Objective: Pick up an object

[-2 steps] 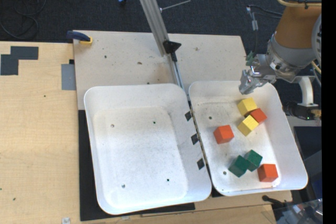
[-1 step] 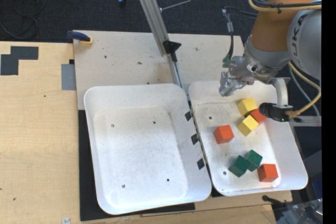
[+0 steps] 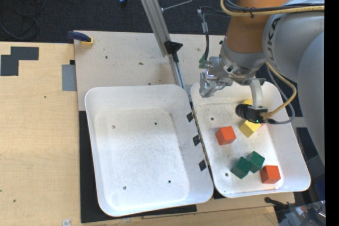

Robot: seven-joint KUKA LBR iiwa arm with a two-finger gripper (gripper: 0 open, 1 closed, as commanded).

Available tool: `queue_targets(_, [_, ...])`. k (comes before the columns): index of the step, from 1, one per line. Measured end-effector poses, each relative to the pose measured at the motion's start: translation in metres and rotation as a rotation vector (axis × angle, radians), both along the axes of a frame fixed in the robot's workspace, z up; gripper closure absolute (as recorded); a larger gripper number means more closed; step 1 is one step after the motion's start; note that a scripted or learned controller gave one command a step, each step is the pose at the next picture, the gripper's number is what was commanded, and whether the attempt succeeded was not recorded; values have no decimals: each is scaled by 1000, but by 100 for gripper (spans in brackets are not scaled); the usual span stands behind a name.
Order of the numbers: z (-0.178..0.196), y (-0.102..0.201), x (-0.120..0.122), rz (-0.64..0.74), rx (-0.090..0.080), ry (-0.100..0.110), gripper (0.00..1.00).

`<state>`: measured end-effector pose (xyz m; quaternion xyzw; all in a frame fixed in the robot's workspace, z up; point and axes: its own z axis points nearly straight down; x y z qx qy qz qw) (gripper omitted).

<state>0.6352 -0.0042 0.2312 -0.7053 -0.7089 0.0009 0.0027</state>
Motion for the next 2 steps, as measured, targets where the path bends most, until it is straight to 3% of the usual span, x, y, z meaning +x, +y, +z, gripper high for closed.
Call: queue_targets(2, [-7, 100, 7, 0, -1, -2, 100])
